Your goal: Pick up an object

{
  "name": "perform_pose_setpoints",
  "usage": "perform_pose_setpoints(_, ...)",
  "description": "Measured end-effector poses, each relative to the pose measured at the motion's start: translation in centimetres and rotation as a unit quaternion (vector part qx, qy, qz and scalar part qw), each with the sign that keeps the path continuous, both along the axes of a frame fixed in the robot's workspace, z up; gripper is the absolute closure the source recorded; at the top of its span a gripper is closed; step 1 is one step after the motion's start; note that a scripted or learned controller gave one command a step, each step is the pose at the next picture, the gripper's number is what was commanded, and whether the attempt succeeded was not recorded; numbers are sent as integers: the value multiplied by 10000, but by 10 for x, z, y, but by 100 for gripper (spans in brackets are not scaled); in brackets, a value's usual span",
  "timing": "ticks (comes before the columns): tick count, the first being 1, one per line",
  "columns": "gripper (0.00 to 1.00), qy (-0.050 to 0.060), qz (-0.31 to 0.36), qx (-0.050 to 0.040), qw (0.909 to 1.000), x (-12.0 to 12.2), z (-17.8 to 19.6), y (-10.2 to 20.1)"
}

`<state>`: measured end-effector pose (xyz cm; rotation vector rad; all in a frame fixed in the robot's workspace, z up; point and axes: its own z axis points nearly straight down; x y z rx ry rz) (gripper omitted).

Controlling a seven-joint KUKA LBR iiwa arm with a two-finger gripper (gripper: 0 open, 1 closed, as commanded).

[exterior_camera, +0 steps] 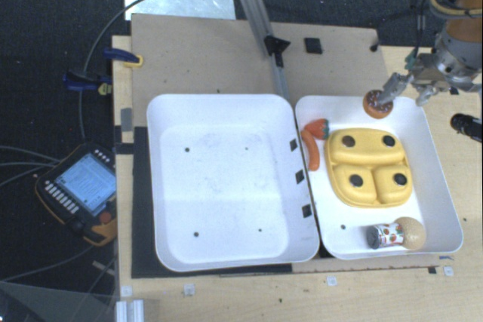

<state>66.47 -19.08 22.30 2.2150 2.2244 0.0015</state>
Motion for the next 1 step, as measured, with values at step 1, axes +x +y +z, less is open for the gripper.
perform_pose_setpoints(1, 0, 14, -5, 0, 10000, 2, -61, -3)
